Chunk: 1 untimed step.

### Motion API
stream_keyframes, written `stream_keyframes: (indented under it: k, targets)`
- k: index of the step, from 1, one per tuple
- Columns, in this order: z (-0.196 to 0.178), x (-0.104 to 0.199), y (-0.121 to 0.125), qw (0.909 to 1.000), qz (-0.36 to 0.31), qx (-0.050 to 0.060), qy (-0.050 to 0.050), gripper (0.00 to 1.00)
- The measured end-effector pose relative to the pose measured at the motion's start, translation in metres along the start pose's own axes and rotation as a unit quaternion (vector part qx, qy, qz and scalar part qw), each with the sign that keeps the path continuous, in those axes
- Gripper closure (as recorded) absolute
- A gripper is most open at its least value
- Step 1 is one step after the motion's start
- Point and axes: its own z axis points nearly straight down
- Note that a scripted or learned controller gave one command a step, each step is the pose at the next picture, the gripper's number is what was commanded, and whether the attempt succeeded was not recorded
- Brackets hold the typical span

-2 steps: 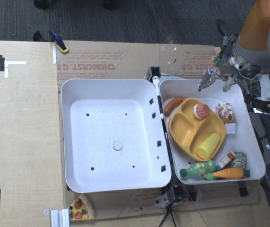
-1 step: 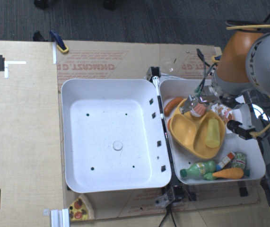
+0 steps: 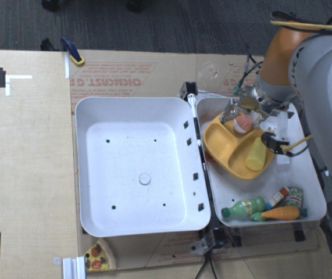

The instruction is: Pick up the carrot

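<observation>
The carrot [image 3: 280,214] is orange with a green stub. It lies flat along the front wall of the right bin [image 3: 316,182]. My gripper [image 3: 245,116] hangs over the back of that bin, above the far edge of a yellow divided dish [image 3: 229,150]. It is well back and left of the carrot. A small pink and white object [image 3: 243,123] sits right under the gripper, and I cannot see whether it is gripped or just resting in the dish.
A green bottle [image 3: 244,207] lies touching the carrot's left end. A small red and green pack [image 3: 289,196] sits just behind the carrot. A yellow piece [image 3: 257,156] rests in the dish. The left bin [image 3: 90,156] holds a small white disc [image 3: 145,179]. A pizza toy [image 3: 97,258] lies outside the bins.
</observation>
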Motion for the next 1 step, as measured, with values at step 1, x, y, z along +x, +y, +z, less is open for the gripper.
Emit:
stream_keyframes:
  k: [1]
  targets:
    - [-0.0006, -0.0088, -0.0356, 0.9998, -0.014, -0.016, 0.001, 0.0]
